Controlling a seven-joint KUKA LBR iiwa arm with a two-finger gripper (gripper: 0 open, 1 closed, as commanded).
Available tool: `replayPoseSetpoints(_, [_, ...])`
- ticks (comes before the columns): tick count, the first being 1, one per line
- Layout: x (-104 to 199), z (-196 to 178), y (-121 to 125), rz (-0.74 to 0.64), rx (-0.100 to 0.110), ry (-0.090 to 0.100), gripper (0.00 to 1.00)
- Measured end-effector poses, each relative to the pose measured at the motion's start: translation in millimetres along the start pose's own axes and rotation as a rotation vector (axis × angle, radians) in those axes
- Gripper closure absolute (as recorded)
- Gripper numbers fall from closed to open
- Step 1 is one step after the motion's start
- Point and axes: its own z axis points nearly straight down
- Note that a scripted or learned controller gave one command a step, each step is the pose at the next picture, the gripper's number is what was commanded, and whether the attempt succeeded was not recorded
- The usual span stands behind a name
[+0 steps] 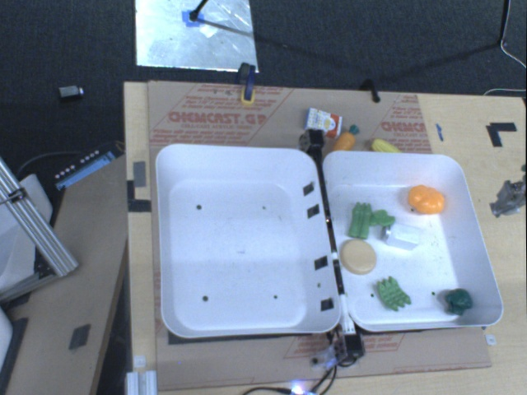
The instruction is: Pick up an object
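We are logging the right bin (473,220): orange fruit (426,199), green pieces (368,219), tan disc (359,257), dark green item (458,300); gripper (508,197) sitting at the right edge, grip state unclear

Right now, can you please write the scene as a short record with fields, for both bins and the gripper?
left bin: white, shallow, nothing visible inside
right bin: holds all six items
orange item: far right part
green items: one mid, one near edge, dark one near right corner
tan disc: beside the divider
clear block: centre
gripper: at right edge, outside the bins
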Motion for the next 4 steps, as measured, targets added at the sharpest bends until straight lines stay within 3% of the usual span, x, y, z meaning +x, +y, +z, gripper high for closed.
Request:
replayPoseSetpoints(1, [147,67,14,-0.007,0.016,0.012,1.00])
replayPoseSetpoints(2, [58,81,39,0.017,0.011,0.001,1.00])
replayPoseSetpoints(3, [63,-130,16,0.008,-0.009,0.000,1.00])
replayPoseSetpoints(4, [181,-20,4,-0.003,0.021,0.010,1.00])
